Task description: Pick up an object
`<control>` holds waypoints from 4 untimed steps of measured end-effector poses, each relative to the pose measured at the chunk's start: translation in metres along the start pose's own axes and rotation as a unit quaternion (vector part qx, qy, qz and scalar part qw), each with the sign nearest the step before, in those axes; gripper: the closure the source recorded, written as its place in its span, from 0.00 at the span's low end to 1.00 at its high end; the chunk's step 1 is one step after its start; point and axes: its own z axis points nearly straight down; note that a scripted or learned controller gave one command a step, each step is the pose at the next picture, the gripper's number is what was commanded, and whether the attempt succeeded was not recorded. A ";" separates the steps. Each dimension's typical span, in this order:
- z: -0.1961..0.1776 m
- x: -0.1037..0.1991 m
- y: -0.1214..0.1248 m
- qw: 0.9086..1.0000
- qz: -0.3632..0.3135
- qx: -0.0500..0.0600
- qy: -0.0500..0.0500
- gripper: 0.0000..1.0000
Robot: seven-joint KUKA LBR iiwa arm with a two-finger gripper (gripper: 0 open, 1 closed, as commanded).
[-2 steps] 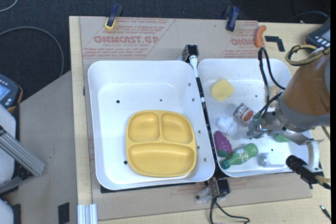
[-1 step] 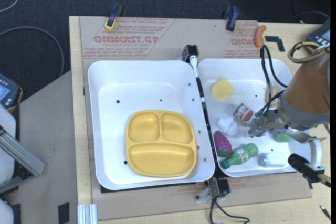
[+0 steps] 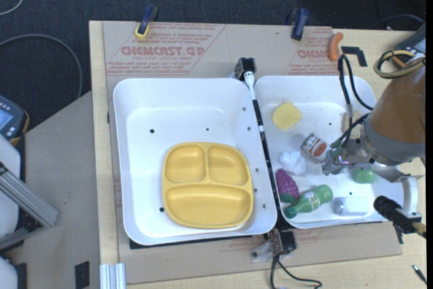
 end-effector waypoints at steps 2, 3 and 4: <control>-0.068 0.116 -0.002 1.000 -0.004 0.010 0.005 1.00; -0.081 0.114 -0.001 1.000 -0.002 0.007 0.004 1.00; -0.091 0.114 0.000 1.000 -0.003 0.006 0.003 1.00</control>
